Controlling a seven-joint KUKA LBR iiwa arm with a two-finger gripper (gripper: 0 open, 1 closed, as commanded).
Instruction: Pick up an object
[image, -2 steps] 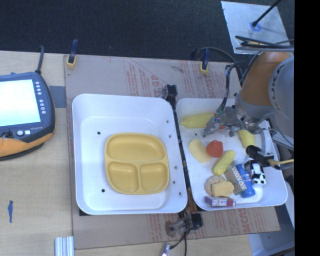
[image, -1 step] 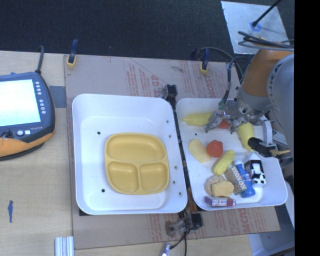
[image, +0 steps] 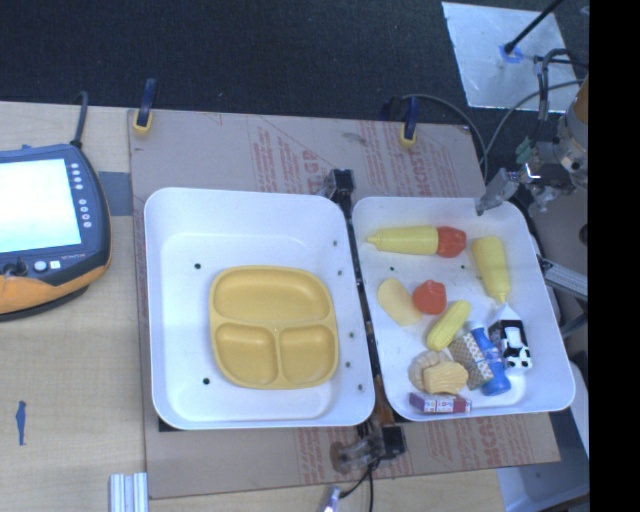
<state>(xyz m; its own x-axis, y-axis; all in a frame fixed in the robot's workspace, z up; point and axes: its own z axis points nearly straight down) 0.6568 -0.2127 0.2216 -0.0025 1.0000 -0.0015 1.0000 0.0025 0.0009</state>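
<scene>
The right bin holds several toy foods. A yellow bottle with a red cap lies at the back, and a yellow banana-like piece is beside it. A red tomato, a pale yellow piece and a corn cob lie in the middle. Near the front are a blue bottle, a black-and-white cow, a tan cracker and a small red tube. My gripper hangs over the bin's back right corner, above the rim, with nothing seen in it.
The left bin holds a yellow divided plate. A teach pendant rests on the bench at the far left. Clamps and cables sit along the back of the cardboard.
</scene>
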